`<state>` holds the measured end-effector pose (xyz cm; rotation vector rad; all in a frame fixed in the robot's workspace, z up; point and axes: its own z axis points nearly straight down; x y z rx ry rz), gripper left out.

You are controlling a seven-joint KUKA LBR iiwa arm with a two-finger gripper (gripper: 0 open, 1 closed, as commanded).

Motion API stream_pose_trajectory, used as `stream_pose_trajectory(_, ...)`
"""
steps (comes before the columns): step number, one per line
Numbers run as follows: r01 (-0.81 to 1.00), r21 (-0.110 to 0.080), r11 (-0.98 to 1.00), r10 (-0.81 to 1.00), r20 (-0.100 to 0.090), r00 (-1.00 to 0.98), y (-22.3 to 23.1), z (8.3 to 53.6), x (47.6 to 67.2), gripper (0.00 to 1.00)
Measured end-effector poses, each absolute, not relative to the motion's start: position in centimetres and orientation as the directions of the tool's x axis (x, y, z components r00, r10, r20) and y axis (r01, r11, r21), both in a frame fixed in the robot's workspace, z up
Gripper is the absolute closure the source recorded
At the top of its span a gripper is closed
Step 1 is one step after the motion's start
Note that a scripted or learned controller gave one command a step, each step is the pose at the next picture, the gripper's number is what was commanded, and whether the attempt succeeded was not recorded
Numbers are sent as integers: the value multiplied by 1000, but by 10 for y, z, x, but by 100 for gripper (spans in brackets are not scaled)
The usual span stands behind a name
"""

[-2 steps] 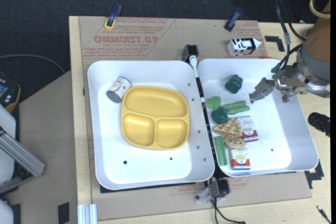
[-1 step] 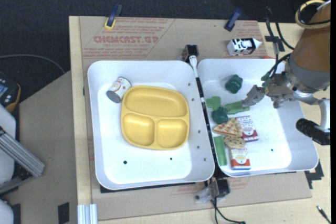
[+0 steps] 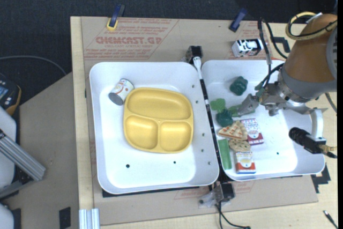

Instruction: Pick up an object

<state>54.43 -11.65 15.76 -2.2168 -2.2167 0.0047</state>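
Gripper (image 3: 247,106) low in right bin (image 3: 284,166), grasp state impossible to tell; waffle slice (image 3: 233,130) just beside at seven o'clock.

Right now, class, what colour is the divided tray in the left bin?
Yellow: the divided tray, seen in the camera view from above.
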Motion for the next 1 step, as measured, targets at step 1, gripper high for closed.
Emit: stream_pose_trajectory(1,1000,-8,0,1000,3,0,-114,94,546,0)
